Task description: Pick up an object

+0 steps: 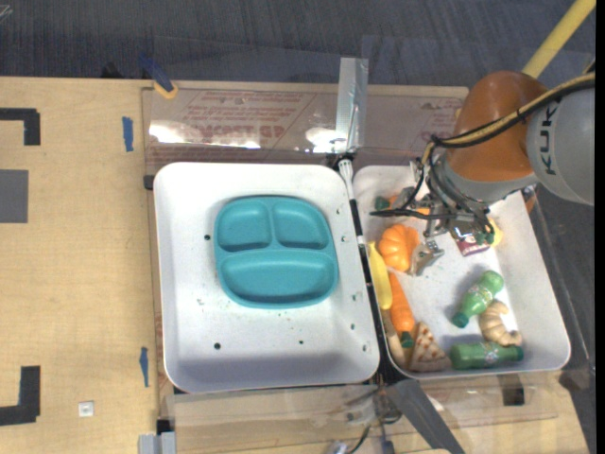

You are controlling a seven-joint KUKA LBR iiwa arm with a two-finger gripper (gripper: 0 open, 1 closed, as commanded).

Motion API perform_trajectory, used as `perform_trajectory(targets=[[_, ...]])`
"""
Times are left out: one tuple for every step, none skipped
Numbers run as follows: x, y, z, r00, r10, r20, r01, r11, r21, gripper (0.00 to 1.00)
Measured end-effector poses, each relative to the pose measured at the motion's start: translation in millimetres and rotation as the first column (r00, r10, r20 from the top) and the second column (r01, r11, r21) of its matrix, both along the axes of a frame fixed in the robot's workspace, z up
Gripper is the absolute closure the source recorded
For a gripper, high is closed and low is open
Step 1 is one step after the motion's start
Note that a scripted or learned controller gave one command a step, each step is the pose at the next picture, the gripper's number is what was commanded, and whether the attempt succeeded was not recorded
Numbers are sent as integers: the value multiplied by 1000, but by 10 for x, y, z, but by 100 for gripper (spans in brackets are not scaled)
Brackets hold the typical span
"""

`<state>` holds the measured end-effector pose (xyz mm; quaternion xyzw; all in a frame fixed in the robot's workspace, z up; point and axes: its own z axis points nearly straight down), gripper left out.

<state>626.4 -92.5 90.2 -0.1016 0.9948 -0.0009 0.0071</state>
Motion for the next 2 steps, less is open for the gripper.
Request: perform_trajectory(targets=[[-222, 13, -10, 995, -102, -3, 102, 995, 1, 0], [-435, -2, -7, 960, -280, -2, 280, 960, 3, 0]])
